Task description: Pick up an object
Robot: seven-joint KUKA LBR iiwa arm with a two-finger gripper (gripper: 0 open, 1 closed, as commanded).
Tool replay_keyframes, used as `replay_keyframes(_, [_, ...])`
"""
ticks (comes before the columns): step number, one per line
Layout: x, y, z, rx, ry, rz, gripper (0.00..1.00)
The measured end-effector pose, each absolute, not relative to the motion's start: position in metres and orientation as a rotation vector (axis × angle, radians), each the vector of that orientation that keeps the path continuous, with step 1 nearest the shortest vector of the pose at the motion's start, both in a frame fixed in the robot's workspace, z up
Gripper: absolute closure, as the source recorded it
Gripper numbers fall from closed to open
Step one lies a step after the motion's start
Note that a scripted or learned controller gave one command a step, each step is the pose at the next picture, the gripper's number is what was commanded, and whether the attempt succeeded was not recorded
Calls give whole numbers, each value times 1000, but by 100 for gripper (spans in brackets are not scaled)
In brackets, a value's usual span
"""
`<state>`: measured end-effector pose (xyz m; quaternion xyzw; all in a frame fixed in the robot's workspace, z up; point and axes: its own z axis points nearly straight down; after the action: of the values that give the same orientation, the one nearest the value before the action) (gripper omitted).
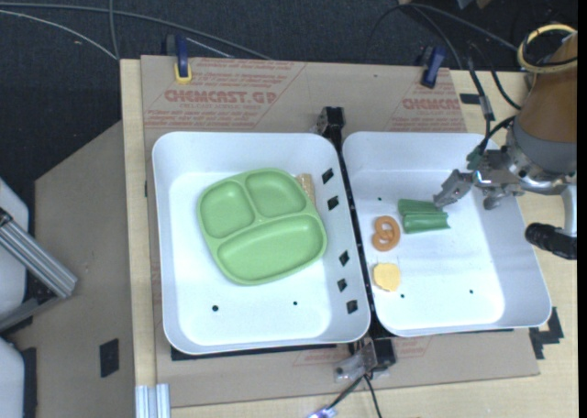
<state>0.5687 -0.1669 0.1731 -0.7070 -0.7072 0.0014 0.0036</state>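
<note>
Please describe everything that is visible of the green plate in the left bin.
The green plate is a light green divided tray, probably plastic, with rounded corners and a matte surface. It has three compartments: two small ones on the far side and one large one on the near side, all empty. It lies flat on the floor of the left bin, turned slightly askew to the walls. A small tan object sits at its far right corner; whether they touch is unclear.

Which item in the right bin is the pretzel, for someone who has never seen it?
Find the right bin. Near its left wall sits the pretzel, between a green block above and a yellow chip below. It alone is orange and looped, with holes through it.
</note>
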Motion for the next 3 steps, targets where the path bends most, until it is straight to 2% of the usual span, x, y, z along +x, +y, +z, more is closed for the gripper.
replay_keyframes(1, [568,-160,111,-2216,-2217,4,0])
replay_keyframes(2, [570,-160,87,-2223,-2221,-3,0])
replay_keyframes(3, [573,-160,101,-2228,-2227,-12,100])
